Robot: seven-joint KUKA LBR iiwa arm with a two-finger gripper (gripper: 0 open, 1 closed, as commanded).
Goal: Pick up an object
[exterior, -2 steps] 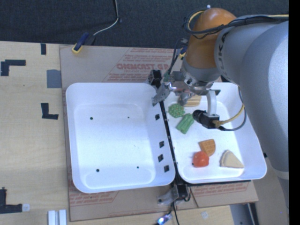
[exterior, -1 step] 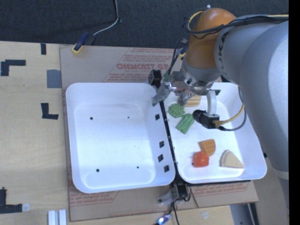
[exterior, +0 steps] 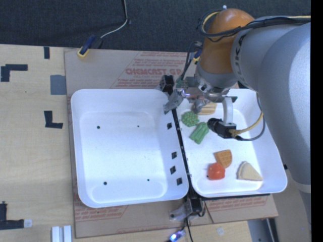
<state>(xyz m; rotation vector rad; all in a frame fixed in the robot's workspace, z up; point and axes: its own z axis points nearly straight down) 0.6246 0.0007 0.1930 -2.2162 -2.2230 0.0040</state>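
Arm enters from 3 o'clock; orange band sits above the wrist at about 1 o'clock in the frame. The hand [exterior: 201, 104] hangs low over the top end of the right bin [exterior: 270, 150], beside the divide between the bins. Whether the hand is open or closed: cannot tell, wrist body blocks it.

Right bin contents: pale tan piece [exterior: 208, 109] directly under the hand, partly hidden. Round green piece [exterior: 190, 118] at the hand's 7 o'clock, just beside it. Long green piece [exterior: 200, 132] touching or nearly touching the round one, at its 5 o'clock. Orange wedge [exterior: 223, 158], red round piece [exterior: 216, 171] and cream wedge [exterior: 249, 172] grouped near the bin's 6 o'clock end.

Left bin [exterior: 81, 135] lies at 9 o'clock. Both sit on cardboard [exterior: 146, 69] over the desk [exterior: 25, 135].
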